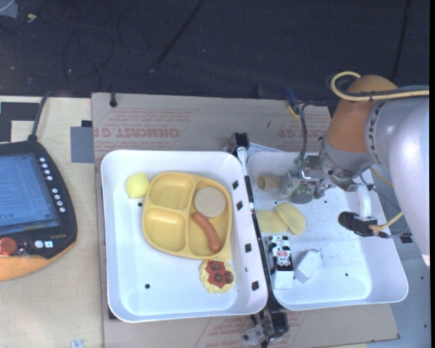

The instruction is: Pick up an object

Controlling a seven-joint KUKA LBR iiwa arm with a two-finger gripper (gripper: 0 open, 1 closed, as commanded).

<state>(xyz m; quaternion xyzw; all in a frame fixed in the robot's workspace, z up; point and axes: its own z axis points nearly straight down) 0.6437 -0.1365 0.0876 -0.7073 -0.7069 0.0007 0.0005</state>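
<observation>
My gripper (302, 188) hangs low over the far part of the right bin (362, 285), with the grey arm and its orange band reaching in from the right. A small brown cork-like piece (267, 183) lies just left of the gripper. Two pale yellow pieces (283, 219) lie a little in front of the gripper. Nearer the front, a small black-and-white patterned box (280, 254) sits beside a white block (308, 264).
The left bin (123, 281) holds a yellow divided plate (167, 227) with a red sausage (207, 231) and a round beige disc (209, 201). A yellow ball (137, 185) lies at its far left. A pizza-like piece (217, 275) lies in front.
</observation>
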